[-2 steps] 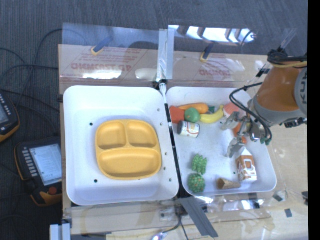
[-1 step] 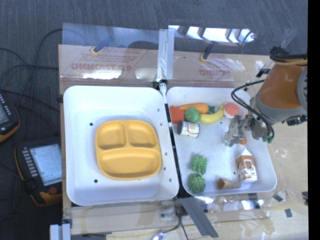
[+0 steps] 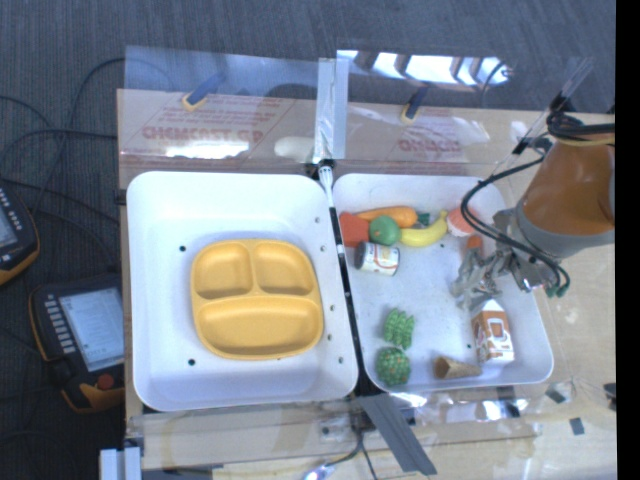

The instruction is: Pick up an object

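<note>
Orange carton [image 3: 493,334] lies lengthwise under claw [image 3: 474,286].

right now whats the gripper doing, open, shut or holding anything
Gripper: in the right white bin, just above the small orange-and-white carton; cannot be told whether it is open or shut, and nothing shows between them.

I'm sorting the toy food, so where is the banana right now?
The banana lies near the far wall of the right bin, just right of the green ball and the carrot.
</note>
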{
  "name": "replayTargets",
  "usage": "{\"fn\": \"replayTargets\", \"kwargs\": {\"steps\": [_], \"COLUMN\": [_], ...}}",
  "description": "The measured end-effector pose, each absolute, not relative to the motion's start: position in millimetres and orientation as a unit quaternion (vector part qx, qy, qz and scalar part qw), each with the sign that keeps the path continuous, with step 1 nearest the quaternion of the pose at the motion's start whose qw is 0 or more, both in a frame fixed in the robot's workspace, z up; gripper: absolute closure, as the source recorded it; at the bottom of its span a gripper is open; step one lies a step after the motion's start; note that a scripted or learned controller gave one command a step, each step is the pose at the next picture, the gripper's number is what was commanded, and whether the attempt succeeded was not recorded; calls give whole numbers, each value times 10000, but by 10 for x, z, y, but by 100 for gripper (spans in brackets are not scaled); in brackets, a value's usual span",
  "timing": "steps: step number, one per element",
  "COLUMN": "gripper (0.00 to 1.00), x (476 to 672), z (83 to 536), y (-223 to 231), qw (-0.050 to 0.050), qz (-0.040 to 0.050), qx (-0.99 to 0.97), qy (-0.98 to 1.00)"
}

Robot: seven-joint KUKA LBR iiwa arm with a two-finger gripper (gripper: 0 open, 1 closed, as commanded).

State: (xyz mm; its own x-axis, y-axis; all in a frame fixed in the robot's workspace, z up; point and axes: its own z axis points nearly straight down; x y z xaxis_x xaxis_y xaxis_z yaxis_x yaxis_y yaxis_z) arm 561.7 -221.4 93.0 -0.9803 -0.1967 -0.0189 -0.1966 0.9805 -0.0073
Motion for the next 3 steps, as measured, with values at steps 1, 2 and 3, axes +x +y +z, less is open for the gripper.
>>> {"fn": "replayTargets", "kwargs": {"steps": [1, 2, 3], "gripper": [0, 0, 0], "x": [5609, 5877, 5977], "z": [915, 907, 901], "y": [-2215, -1980, -1887], "qw": [88, 72, 51], "qz": [-26, -28, -14], "qx": [-990, -742, 424], "qy": [9950, 9972, 9991]}}
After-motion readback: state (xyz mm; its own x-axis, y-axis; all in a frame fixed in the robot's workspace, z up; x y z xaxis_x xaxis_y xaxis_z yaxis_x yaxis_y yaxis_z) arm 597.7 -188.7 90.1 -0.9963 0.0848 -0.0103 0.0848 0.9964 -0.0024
